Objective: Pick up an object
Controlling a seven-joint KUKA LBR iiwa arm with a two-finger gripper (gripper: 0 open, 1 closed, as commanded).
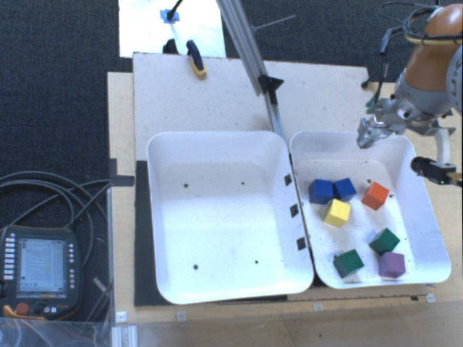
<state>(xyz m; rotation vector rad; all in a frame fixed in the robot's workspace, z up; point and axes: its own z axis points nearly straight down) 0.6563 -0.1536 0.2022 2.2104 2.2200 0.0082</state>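
- reaching in from the right, the grey arm (434, 56) with its orange band hangs over the far right corner of the right bin (427, 223).
- the gripper (367, 134) sits above the far rim of the right bin, near the middle of that edge, clear of every block.
- jaw state: cannot tell; the fingertips are too small and blurred against the white rim to judge.
- nothing is seen held in the gripper.
- right bin contents, seven blocks, all resting on the bin floor:
- two blue blocks, the left blue block (320, 191) and the right blue block (344, 188), lie touching side by side near the middle of the bin, toward its left wall.
- the yellow block (337, 212) sits just beside the left blue block, on its near side.
- the orange block (375, 195) lies to the right of the blue pair, apart from them, toward the right wall.
- the first green block (384, 241) lies near the near right corner.
- the purple block (391, 264) sits just beside it, closer to the near rim.
- the second green block (348, 262) lies by the near rim, left of the purple block.
- the left bin (166, 215) stands touching the right bin along their shared edge.
- a teach pendant (40, 270) with a cable lies on the floor off the left edge of the bench (217, 92).
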